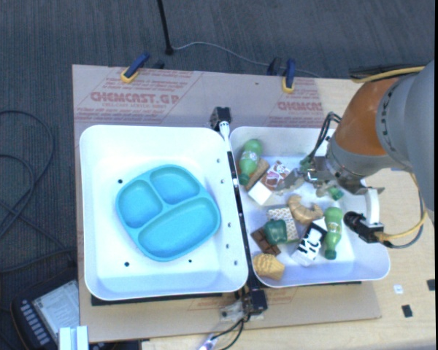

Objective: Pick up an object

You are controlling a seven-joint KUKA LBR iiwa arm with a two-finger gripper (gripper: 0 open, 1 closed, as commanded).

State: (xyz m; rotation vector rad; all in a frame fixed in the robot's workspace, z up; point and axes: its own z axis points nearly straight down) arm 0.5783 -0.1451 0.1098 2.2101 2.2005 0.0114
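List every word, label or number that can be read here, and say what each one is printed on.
"CHEMCAST GP": red print on the brown board behind the left bin.
"CHEMCAST": same red print on that board behind the right bin, cut short by a blue clamp.
Red-and-white packet in the right bin: print too small to read.
Black-and-white card: pattern, nothing readable.

A blue plate [168, 211] lies in a white bin [102, 268]; green bottle [332, 230].
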